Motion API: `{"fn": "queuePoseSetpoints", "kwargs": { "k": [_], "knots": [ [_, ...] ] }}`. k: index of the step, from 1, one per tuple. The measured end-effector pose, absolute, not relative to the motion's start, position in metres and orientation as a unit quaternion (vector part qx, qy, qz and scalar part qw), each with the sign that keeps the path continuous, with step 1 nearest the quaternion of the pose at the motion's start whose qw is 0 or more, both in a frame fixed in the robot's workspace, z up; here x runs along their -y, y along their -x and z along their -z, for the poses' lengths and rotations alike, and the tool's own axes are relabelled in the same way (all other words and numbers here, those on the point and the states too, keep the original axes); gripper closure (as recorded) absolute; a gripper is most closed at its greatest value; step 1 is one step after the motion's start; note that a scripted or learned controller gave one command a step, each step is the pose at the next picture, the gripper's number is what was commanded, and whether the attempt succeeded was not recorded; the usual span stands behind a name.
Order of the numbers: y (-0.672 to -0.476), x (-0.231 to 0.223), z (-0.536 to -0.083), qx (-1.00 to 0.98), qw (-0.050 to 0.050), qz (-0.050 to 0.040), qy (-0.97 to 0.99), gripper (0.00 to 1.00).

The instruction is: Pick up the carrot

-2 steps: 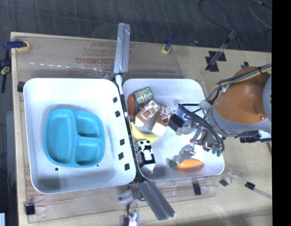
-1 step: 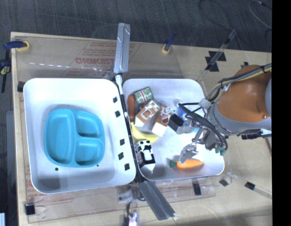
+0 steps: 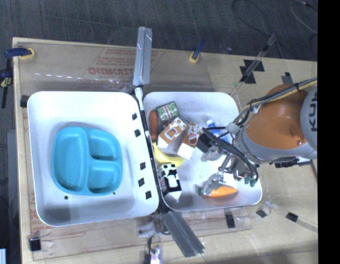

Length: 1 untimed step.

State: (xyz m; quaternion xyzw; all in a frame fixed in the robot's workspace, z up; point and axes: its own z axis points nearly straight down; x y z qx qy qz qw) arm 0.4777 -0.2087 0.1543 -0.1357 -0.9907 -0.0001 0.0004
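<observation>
— Two shallow white plastic bins sit side by side on the bench, yes? What's in the left bin (image 3: 43,202)?

— One light-blue moulded tray (image 3: 86,160) with three compartments, lying flat in the middle.

— And the right bin (image 3: 186,99)?

— A cluster along its left side: one dark reddish sausage-shaped item (image 3: 153,122), one small green-labelled carton (image 3: 168,111), one brown-and-white box (image 3: 173,132), one yellow banana-shaped piece (image 3: 165,157), and one black-and-white item (image 3: 170,179) below that.

— Where is the carrot?

— One small orange carrot with a green stem end (image 3: 218,191) lies on the bin floor near the front right corner, stem pointing left.

— And the arm?

— One grey arm with an orange band (image 3: 277,128) reaches in from the right. Its two-finger gripper (image 3: 224,175) hangs just above the carrot; whether it touches I cannot tell.

— Clenched or released?

— Can't tell from this view. Nothing is visibly held.
</observation>
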Motion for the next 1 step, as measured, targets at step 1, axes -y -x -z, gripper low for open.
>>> {"fn": "queuePoseSetpoints", "kwargs": {
  "k": [1],
  "knots": [
    [-0.4794,0.2079,-0.1646,0.991,-0.001,0.0,0.134,1.0]
  ]
}}
